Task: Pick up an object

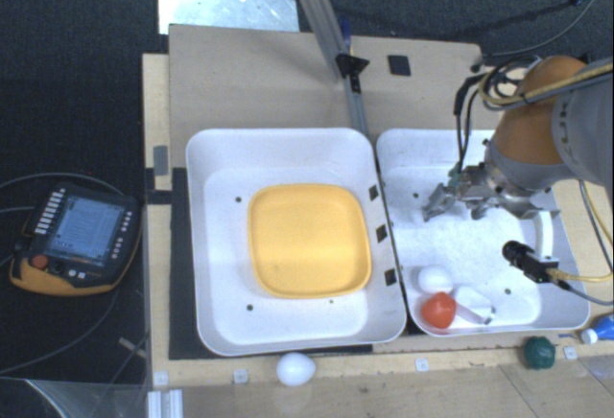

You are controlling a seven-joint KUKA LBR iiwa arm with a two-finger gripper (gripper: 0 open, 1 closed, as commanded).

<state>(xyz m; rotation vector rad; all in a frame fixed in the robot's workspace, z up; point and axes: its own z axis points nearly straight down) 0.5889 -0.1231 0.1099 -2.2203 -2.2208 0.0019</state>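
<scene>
My gripper [455,206] hangs low over the upper middle of the right bin [413,157]. Its two grey fingers are spread apart, open, with only bare bin floor between them. Near that bin's front left corner sit a white egg-shaped object [434,279], a red ball [439,310] just in front of it, and a pale clear piece [473,303] to the ball's right. All three lie well in front of the gripper, apart from it. A square yellow plate [310,239] lies flat in the left bin [216,215].
A white egg [295,368] rests on the bench in front of the left bin. A green ball [539,352] sits past the right bin's front right corner. A black fitting with a cable [523,258] hangs over the right bin's right side. A teach pendant [75,236] lies far left.
</scene>
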